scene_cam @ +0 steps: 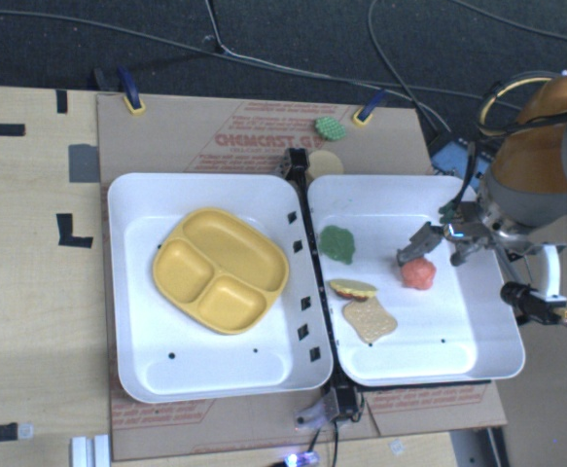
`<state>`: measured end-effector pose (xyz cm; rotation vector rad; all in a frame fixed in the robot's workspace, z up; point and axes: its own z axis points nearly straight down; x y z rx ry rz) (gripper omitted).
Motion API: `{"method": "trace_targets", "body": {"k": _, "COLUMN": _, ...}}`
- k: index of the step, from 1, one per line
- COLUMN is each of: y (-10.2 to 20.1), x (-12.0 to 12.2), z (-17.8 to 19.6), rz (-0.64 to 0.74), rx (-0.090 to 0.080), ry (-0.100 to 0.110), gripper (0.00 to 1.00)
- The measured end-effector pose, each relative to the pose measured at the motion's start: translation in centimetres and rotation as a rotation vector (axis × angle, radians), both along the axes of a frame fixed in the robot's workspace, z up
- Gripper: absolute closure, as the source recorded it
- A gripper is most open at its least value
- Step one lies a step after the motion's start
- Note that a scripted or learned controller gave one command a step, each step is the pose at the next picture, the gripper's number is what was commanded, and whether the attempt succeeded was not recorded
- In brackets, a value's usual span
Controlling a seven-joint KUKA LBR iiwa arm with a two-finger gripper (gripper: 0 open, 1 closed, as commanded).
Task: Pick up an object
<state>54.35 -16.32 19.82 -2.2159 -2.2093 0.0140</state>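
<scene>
The right bin (487, 353) holds a red lump (419, 274), a green leafy toy (338, 243), a yellow-and-brown slice (352, 288) and a tan bread-like piece (371, 320). My gripper (437, 252) hangs over the bin's right half, open, with its fingers spread. The left finger's tip (411, 251) sits just above the red lump, and whether it touches the lump is unclear. Nothing is between the fingers.
The left bin (132, 348) holds a yellow divided plate (221, 269). A dark divider (307, 261) runs between the bins. A small green object (330, 127) lies on the cardboard behind the bins. Cables cross the dark floor at the back.
</scene>
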Motion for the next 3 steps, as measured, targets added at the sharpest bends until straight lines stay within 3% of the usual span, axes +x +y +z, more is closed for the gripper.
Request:
{"method": "trace_targets", "body": {"k": 1, "y": 0.1, "x": 0.3, "z": 0.8, "rz": 0.004, "rx": -0.002, "ry": -0.014, "gripper": 0.0}}
{"method": "trace_targets", "body": {"k": 2, "y": 0.3, "x": 0.3, "z": -3.5, "rz": 0.004, "rx": -0.003, "ry": -0.011, "gripper": 0.0}}
{"method": "trace_targets", "body": {"k": 3, "y": 0.6, "x": 1.0, "z": -8.9, "rz": 0.004, "rx": -0.012, "ry": -0.025, "gripper": 0.0}}
